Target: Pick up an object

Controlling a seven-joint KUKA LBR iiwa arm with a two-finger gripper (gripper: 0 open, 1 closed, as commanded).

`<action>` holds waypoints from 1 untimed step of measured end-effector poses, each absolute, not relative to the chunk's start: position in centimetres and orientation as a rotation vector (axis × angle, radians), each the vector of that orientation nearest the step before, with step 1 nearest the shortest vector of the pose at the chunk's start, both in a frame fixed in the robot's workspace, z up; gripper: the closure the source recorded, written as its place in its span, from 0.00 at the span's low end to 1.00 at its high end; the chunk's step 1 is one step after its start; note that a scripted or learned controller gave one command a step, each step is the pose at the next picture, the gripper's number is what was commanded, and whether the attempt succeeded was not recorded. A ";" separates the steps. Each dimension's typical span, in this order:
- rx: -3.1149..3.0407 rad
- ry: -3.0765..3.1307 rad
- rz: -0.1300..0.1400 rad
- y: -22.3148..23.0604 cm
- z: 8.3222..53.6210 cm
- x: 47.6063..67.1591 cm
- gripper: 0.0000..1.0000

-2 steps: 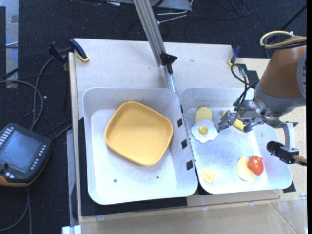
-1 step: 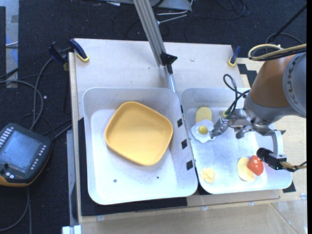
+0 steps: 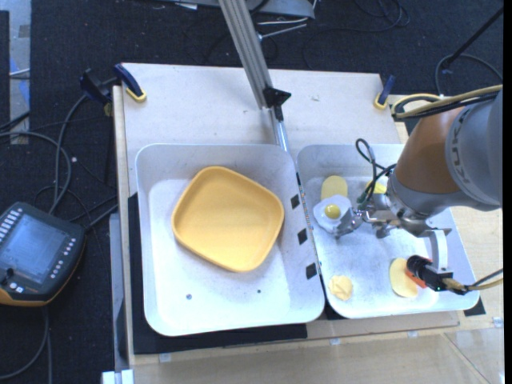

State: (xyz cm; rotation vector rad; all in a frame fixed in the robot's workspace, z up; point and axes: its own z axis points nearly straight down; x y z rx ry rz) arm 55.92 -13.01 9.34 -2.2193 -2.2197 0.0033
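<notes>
Two bins (image 3: 152,238); hand (image 3: 346,224) low in the right one beside a white cup (image 3: 330,212); grip cannot be told.

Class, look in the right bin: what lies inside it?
In the right bin: a small white cup, yellow pieces, and the gripper. The arm covers the bin's far right part.

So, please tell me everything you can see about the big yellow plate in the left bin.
The yellow plate is a shallow dish, square with rounded corners, and it looks like smooth plastic of one plain colour. A raised rim runs around a flat, slightly sunken middle, and nothing lies on it. It rests right side up, turned at a slant to the walls of the left bin, roughly in the middle of that bin's floor and a little toward the far side. It touches only the bin floor; the tool is over the right bin, apart from it.
</notes>
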 end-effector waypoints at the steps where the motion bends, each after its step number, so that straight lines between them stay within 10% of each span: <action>1: -2.222 -2.221 0.000 -13.0 10.6 56.0 1.00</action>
